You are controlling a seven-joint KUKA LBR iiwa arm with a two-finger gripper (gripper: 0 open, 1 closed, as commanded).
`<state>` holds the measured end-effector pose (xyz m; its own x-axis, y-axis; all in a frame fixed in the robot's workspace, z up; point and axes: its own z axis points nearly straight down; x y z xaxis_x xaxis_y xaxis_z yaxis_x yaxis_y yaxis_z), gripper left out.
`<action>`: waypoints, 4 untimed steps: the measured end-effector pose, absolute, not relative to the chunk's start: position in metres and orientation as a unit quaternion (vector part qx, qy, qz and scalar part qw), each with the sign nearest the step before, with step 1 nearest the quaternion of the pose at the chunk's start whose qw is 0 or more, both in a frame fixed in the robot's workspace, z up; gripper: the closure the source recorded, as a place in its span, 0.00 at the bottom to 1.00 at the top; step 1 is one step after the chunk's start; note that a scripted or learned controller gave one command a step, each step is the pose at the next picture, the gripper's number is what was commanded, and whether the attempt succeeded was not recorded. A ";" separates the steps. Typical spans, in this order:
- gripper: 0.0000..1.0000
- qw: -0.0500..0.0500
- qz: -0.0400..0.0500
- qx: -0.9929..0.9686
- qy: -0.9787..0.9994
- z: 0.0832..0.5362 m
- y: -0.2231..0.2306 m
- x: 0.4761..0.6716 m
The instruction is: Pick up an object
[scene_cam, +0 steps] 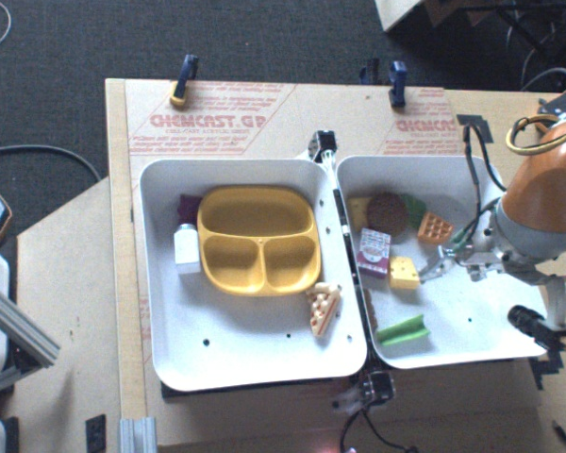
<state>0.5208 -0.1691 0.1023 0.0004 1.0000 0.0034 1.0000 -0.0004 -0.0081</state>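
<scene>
Right now the yellow cheese wedge (404, 273) lies in the right bin (509, 333), just beside the gripper (441, 258), whose thin metal fingers are spread and hold nothing. Behind it sit a waffle (435, 227) and a dark round patty (387, 212); a purple thing (189, 205) hides under the yellow divided tray (258, 240).

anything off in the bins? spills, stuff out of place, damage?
Nothing spilled or visibly damaged. One oddity: the yellow divided tray in the left bin sits slightly skewed and seems to overlap a dark purple item at its upper-left corner. The gripper hovers in the right bin near the cheese wedge.
</scene>
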 end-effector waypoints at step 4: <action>1.00 -0.004 -0.002 -0.707 -0.707 0.221 -0.177 0.523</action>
